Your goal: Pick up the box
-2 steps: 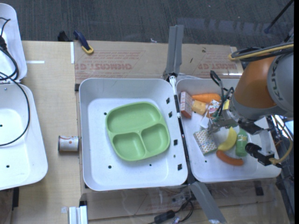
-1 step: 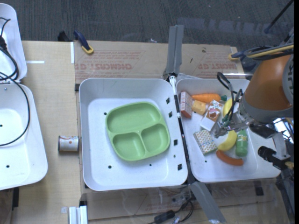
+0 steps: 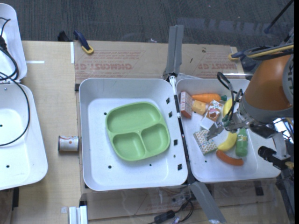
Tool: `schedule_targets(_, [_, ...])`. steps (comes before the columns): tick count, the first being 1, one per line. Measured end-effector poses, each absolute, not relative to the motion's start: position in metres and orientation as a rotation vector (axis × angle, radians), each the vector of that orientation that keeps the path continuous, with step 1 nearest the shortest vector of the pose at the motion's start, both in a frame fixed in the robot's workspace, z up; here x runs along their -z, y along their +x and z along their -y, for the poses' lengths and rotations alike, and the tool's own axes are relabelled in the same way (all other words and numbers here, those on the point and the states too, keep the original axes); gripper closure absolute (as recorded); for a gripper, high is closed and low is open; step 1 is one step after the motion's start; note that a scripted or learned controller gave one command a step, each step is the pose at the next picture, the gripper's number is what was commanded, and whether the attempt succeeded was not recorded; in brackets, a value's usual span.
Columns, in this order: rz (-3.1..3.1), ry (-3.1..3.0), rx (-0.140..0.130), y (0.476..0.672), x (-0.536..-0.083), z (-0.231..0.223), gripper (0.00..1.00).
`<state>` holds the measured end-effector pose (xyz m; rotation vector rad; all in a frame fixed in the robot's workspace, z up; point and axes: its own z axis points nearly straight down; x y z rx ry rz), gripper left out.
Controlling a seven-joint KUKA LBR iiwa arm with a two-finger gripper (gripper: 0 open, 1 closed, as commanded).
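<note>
Where fingers (image 3: 216,130) hover, banana (image 3: 228,141) and carrot (image 3: 206,97) crowd the box (image 3: 206,141).

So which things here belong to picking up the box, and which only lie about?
For the job: box, gripper, right bin.
Lying about: green plate, carrot, banana, green bottle, can.

The green divided plate (image 3: 138,130) looks like smooth matt plastic, and the two white bins (image 3: 88,139) have a smooth, faintly glossy plastic look. The bench (image 3: 46,55) is pale wood-like board under printed brown cardboard (image 3: 121,62). The banana (image 3: 227,142) and carrot (image 3: 206,97) look like shiny plastic.
</note>
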<state>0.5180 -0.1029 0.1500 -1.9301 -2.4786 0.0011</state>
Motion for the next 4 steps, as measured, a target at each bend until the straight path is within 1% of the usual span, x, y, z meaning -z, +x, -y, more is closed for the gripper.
schedule_targets(1, [2.540, -1.848, -0.001, 0.501, -0.191, 0.050, 0.00])
schedule_targets(2, [2.599, -1.760, -0.003, 0.514, -0.110, 0.104, 0.00])
schedule_targets(3, [2.541, -1.842, -0.003, 0.511, -0.091, 0.101, 0.00])
schedule_targets(4, [2.541, -1.843, -0.003, 0.511, -0.091, 0.101, 0.00])
